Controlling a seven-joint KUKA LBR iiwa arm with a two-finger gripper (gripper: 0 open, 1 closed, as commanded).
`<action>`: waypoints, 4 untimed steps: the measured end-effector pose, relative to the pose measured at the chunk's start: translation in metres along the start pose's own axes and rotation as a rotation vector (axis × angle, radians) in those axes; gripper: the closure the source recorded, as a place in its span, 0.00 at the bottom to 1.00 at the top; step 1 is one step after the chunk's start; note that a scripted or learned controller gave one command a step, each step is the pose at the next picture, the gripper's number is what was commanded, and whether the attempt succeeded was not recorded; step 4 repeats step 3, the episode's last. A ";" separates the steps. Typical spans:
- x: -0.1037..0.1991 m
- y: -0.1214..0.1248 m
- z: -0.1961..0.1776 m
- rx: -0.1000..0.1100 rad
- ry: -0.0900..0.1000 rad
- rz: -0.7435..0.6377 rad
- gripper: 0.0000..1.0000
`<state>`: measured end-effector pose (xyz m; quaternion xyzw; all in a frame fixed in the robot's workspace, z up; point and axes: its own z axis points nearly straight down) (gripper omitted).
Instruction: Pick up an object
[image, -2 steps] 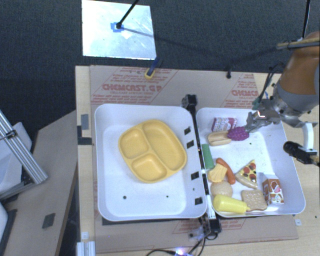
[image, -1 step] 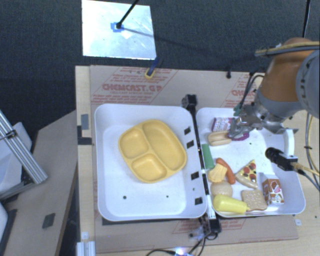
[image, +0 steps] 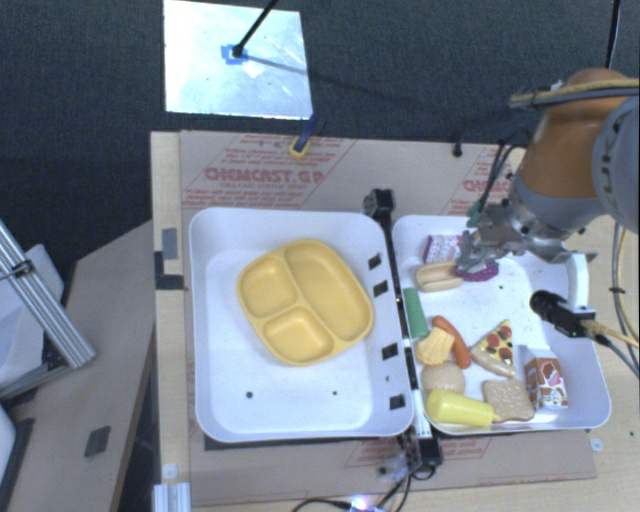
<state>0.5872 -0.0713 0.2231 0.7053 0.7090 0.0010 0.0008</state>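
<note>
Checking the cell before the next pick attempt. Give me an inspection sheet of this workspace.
Surface: two white bins side by side, left bin, right bin, on a brown board.
Job's things: toy food in the right bin, including hot dog, pizza slice, carrot, yellow corn, small carton.
Clutter: yellow divided plate in the left bin.
Grippers: gripper low over a purple item, far end of right bin; jaws unclear.
Cables: yellow cable over the arm.
Surroundings: shiny sheet beyond the bench.

even bright light | glare on white bins (image: 215, 330) | slightly soft, perhaps grainy
</note>
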 end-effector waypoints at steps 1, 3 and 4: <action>-0.007 -0.001 -0.011 -0.001 0.000 0.003 1.00; -0.007 -0.007 -0.012 -0.001 -0.001 0.004 1.00; -0.007 -0.007 -0.012 -0.001 -0.001 0.004 1.00</action>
